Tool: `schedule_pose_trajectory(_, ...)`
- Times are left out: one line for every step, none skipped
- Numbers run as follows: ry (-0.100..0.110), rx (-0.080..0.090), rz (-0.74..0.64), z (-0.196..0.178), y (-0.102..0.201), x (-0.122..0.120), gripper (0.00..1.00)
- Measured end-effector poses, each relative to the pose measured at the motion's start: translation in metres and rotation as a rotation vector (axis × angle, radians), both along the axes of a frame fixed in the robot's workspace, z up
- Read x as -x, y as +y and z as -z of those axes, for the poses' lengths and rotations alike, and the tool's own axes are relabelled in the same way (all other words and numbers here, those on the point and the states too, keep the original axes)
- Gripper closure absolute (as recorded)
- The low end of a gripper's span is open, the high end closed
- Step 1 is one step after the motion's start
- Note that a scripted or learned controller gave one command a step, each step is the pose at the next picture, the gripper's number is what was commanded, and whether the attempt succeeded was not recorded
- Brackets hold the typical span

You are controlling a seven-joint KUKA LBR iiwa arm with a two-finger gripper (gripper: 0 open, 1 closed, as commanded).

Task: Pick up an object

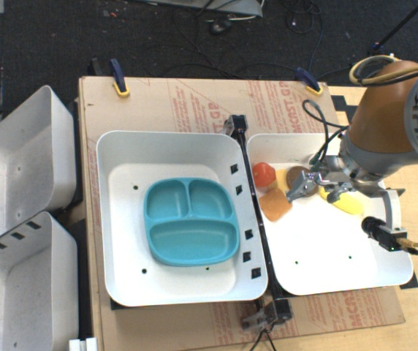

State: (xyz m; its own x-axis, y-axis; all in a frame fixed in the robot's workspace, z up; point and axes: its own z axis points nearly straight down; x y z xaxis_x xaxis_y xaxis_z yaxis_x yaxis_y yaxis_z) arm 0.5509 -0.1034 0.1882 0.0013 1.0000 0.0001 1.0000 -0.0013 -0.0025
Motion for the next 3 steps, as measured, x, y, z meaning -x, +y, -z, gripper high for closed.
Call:
schedule_pose_trajectory(0.002,0.000,0.000,0.062,0.002,-0.005,0.00)
schedule_pose_trajectory(-0.001,-0.001,0.001,0.097,0.002,-0.005,0.00)
schedule_pose_trajectory(-0.006,-0.001,0.001,0.084,0.003,-0.007,1.00)
